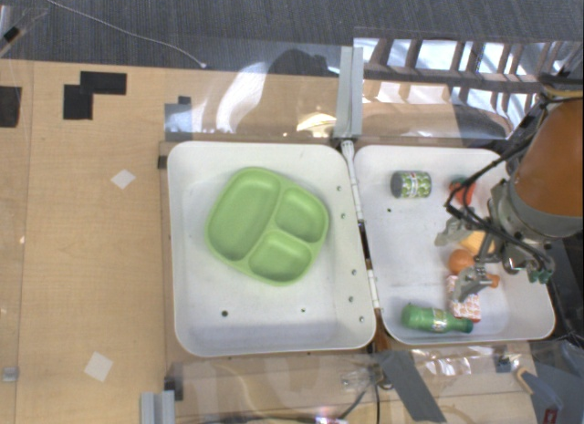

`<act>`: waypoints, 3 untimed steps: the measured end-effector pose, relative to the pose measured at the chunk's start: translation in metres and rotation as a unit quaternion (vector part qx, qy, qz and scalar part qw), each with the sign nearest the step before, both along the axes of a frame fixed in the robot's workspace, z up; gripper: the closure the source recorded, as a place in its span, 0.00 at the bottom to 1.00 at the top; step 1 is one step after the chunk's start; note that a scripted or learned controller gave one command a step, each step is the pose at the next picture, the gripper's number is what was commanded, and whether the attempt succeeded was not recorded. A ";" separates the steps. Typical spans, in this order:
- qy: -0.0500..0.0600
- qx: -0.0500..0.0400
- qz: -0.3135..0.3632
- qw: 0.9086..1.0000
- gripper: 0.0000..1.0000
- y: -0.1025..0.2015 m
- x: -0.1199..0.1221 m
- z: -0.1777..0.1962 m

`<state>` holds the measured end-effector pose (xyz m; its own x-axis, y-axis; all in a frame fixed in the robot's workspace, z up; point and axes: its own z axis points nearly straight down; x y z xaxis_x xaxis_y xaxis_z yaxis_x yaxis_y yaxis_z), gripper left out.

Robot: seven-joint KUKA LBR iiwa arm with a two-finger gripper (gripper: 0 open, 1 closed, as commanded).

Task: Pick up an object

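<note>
The grey arm with its orange band reaches in from the right over the right-hand shallow white plastic bin (392, 258), and its pincer (472, 278) hangs low among a small cluster of things near that bin's right side; I judge this to be the descent toward a grasp, with nothing lifted yet. How far the pincer is parted I cannot tell, since cables and metal parts tangle together there. Just beside it lie a small orange rounded object (464, 258) and a red-and-white packet (466, 305), while a green bottle with a printed label (436, 319) lies on its side nearer the front wall. A short green-labelled can (411, 184) rests well apart toward the far side. The left bin (192, 304) holds a glossy lime-green divided plastic tray (267, 224). The next move calls for settling squarely over one item, closing, then rising straight up.
</note>
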<state>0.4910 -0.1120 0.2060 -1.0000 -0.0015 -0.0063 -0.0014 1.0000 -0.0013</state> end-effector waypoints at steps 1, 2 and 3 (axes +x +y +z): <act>0.002 0.002 -0.221 0.975 0.00 0.030 0.054 -0.097; -0.004 0.003 -0.310 0.951 0.00 0.019 0.093 -0.116; -0.011 0.004 -0.306 0.952 1.00 0.020 0.098 -0.101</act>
<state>0.5885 -0.0923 0.1048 -0.8126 0.5823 -0.0254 0.5822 0.8129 0.0131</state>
